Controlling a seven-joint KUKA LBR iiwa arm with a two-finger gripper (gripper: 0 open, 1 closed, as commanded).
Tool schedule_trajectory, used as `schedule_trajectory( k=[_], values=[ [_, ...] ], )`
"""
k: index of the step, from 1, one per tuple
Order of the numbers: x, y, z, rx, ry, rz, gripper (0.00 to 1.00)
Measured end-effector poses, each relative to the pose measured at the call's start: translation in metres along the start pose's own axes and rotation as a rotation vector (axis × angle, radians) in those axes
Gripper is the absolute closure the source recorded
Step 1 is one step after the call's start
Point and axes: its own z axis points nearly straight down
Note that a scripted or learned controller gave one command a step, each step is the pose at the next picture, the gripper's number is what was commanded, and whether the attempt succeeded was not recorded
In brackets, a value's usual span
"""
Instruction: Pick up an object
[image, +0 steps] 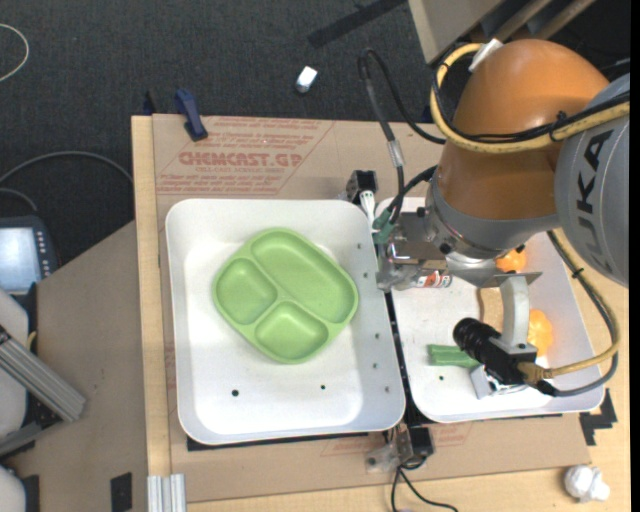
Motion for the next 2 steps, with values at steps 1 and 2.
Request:
schedule_trajectory(
  k=[1,2],
  values=[
    [-0.0055,0.0039,-0.1927,-0.007,0.0,0.007,1.0],
    [-0.0042,0.0037,-0.1938,0.01,-0.005,0.007,1.0]
  ],
)
